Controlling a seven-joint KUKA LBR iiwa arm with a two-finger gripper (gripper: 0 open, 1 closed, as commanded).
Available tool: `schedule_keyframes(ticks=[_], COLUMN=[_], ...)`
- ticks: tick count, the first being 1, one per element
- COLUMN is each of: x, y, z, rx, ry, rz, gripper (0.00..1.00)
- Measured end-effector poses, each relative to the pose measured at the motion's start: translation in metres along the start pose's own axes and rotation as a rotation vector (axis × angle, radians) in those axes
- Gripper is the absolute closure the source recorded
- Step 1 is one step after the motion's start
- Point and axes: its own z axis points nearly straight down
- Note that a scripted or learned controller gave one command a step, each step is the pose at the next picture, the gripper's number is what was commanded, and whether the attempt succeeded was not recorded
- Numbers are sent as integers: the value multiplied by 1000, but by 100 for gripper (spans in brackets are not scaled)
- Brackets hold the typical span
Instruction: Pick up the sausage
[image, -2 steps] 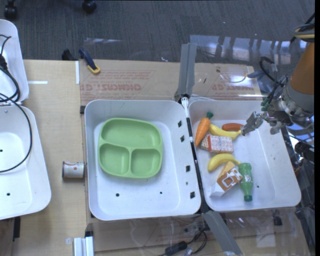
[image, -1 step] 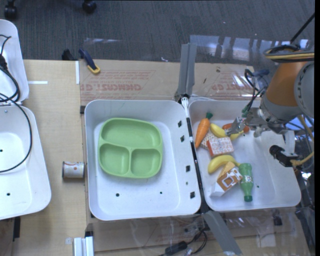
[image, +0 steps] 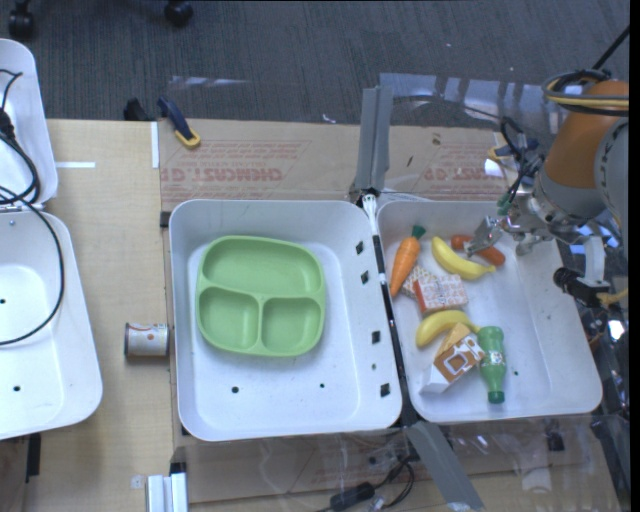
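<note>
The right bin (image: 560, 370) is shown holding toy food; the green plate (image: 262, 296) lies in the left bin (image: 190, 330). The gripper (image: 490, 237) is poised at the right bin's twelve o'clock; whether it is apart or together cannot be told. The sausage (image: 478, 249), reddish, lies just beneath it, touching a banana (image: 458, 262). It is judged light, stiff and smooth; its free middle should be taken.
</note>
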Motion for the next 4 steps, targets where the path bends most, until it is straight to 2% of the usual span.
schedule_keyframes(ticks=[1,2,3,4], x=[-20,31,56,124], y=[-42,-5,-42,-69], z=[-55,3,-8,-97], rx=[5,5,3,4], ry=[-1,0,1,1], rz=[-189,-211,-502,-532], gripper=[0,0,0,0])
